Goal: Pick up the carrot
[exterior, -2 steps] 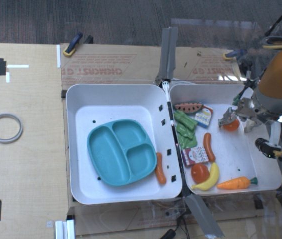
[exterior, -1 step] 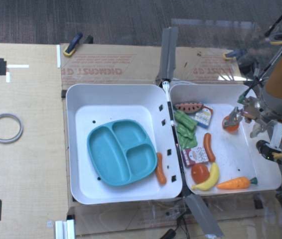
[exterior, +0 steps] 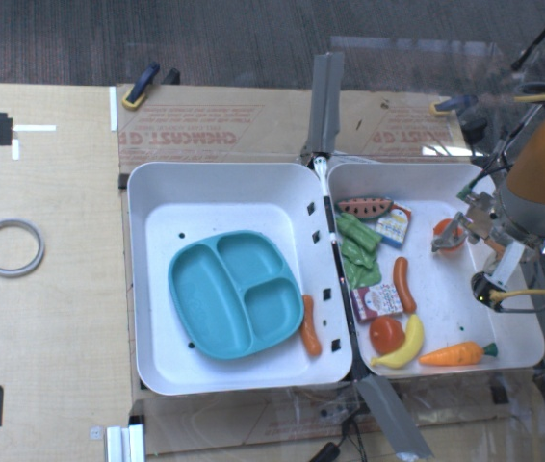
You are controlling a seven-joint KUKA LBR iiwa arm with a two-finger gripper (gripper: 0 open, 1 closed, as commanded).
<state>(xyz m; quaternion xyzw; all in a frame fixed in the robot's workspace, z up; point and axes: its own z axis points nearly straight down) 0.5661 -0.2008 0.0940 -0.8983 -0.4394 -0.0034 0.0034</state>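
Arm reaches in from right, hand (exterior: 454, 236) low over right bin (exterior: 446, 176), near a small orange-red item; grip state unclear. Carrot (exterior: 454, 355) lies at bin's front edge, beside banana (exterior: 402, 346).

Both white bins (exterior: 147, 287) look like smooth moulded plastic with a slight sheen; the teal divided plate (exterior: 234, 295) looks matt plastic. The carrot (exterior: 455, 354), banana (exterior: 402, 345) and tomato (exterior: 385, 333) read as glossy toy plastic, the small packets (exterior: 381, 301) as printed paper or foil. Bench top (exterior: 41, 354) is pale matt wood-grain board; brown corrugated cardboard (exterior: 205, 123) lies under the bins, and a roll of tape (exterior: 8, 247) looks dull grey.
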